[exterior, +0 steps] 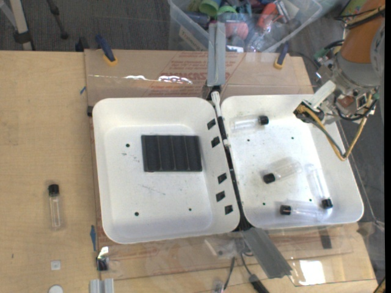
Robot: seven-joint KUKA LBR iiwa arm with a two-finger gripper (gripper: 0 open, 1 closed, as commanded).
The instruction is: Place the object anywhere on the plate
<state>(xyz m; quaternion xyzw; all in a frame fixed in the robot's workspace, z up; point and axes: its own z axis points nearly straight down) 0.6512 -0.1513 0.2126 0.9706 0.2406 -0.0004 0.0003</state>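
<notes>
The arm sits at the right edge of the view, above the far right corner of the right bin (342,163), and its tool (335,102) hangs clear of the contents, presumably parked high so it blocks nothing below; whether it is wide or narrow I cannot tell, because the wrist and a looping cable hide it. The task's objects are 4 clear vials with black caps, lying on their sides in the right bin, where rolling cylinders naturally settle: vial 1 (249,122) near the far wall, vial 2 (280,170) about the middle, vial 3 (317,187) toward the right wall, and vial 4 (299,210) close to the near rim. Their transparent bodies almost vanish against the glossy white plastic, so the caps are the surest marks. The plate (171,152) is a flat, dark, ribbed rectangle lying in the middle of the left bin (116,218), well apart from all 4 vials, and nothing rests on it, so the placing is not yet done. A further vial (55,205) lies on the wooden desk (36,115) left of the bins.
</notes>
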